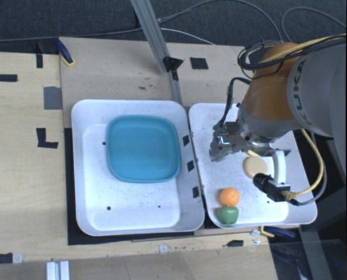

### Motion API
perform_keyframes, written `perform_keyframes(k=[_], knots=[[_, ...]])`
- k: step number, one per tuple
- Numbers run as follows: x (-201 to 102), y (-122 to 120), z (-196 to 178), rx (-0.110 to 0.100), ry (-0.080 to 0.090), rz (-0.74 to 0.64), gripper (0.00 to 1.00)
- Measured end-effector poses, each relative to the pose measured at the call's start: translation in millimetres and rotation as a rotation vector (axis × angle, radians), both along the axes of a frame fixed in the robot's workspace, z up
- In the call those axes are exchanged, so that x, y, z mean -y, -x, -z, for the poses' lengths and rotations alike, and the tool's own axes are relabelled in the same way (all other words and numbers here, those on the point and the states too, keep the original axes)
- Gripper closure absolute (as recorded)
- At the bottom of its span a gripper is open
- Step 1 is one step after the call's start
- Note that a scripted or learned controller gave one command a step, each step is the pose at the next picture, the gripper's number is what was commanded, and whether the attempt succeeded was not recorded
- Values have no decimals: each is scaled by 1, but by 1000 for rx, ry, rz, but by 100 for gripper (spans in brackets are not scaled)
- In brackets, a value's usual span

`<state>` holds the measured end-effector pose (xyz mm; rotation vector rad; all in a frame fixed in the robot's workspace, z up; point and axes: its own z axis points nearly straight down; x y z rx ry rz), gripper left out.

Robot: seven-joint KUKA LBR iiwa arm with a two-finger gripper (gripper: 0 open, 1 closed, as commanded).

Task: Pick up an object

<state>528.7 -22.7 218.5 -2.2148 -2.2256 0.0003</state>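
The right bin holds three small objects. A pale cream rounded one lies near the middle right, an orange ball sits closer to the front, and a green piece rests against the front rim. My gripper hangs over the bin's left middle, a little left of the cream object and above the orange ball in the view. Nothing shows between its tips. The grey and orange arm covers the bin's right and far part.
The left bin carries a turquoise square plate. A metal pole slants across the bench behind the bins. Cables loop over the arm and along the right bin's right side.
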Motion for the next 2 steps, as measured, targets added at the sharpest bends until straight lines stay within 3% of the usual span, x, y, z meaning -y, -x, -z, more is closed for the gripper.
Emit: perform_keyframes(k=[1,2], knots=[[-53,-4,8,0,0,0,100],[-107,-5,-7,1,0,0,100]])
